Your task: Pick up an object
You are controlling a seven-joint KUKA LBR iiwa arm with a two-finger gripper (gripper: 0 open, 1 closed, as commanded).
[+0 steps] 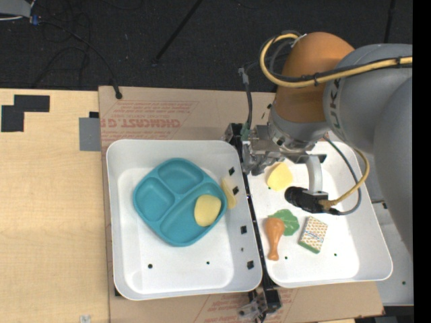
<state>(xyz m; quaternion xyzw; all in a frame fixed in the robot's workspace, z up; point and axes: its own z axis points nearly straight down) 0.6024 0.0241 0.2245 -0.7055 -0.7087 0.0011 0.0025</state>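
Observation:
My gripper (258, 159) hangs low at the back left corner of the right bin (353, 264), close to the wall between the bins. Just to its right lies a yellow lemon-like piece (279, 177). Further forward in that bin are a green leafy piece (288, 219), an orange drumstick (274, 237) and a small patterned box (314, 235). I see nothing held in the gripper. The wrist and arm hide the bin's back edge.
The left bin (135, 274) holds a teal divided plate (165, 197) with a yellow round piece (207, 209) on its right section. A pale yellow stick (229, 192) leans by the plate's right edge. The grey arm covers the right side of the view.

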